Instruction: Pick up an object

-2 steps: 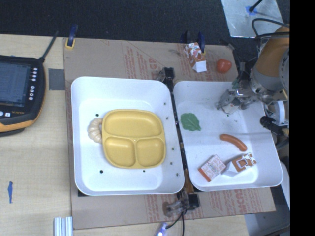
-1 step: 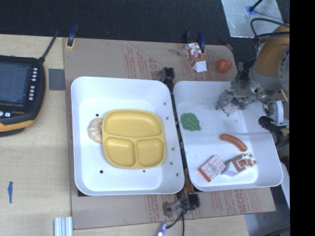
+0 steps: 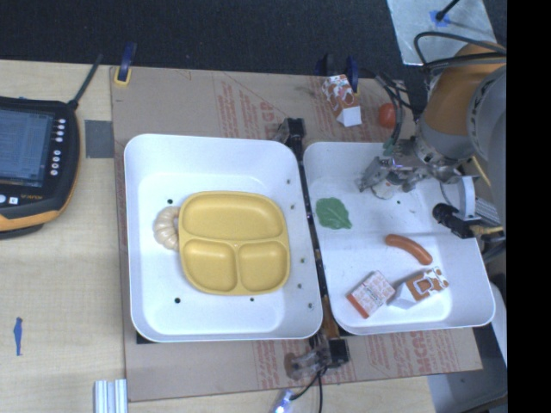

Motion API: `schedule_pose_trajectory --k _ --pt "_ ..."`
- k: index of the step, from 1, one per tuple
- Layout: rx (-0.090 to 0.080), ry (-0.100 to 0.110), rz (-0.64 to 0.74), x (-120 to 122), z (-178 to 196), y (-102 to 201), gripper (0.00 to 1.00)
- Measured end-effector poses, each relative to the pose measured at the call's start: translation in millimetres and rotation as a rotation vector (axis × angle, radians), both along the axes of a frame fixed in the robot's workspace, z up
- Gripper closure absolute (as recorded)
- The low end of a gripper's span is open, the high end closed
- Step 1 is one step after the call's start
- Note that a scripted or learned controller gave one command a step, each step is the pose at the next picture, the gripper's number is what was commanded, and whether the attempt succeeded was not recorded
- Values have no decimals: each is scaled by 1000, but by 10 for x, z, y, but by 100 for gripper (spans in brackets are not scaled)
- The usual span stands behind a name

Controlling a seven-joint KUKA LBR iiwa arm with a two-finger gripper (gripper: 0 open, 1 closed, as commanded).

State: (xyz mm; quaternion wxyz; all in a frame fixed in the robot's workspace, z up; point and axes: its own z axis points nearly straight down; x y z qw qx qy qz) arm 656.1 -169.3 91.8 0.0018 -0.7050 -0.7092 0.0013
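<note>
My gripper (image 3: 385, 177) hangs low over the upper part of the right bin (image 3: 344, 317), at the frame's upper right; how it is set, or whether it has anything, I cannot tell. Below it lie a green leaf (image 3: 332, 213), a sausage (image 3: 408, 248) and two small cartons (image 3: 372, 293), spread apart, so each seems easy to reach. The yellow tray (image 3: 232, 241) sits in the left bin (image 3: 146, 231)

The yellow tray (image 3: 233, 241) hides most of a tan pastry (image 3: 164, 227) at its left; the gripper (image 3: 389, 177) looks blurred.
</note>
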Motion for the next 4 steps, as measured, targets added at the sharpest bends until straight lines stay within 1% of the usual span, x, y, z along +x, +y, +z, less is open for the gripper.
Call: schedule_pose_trajectory --k 1,2,3,4 --pt "-1 2 3 2 107 -7 100" --pt "0 -3 -1 -262 1009 793 100" --pt "-1 -2 -3 -191 1254 428 100" --pt "0 -1 -3 -463 1414 299 100"
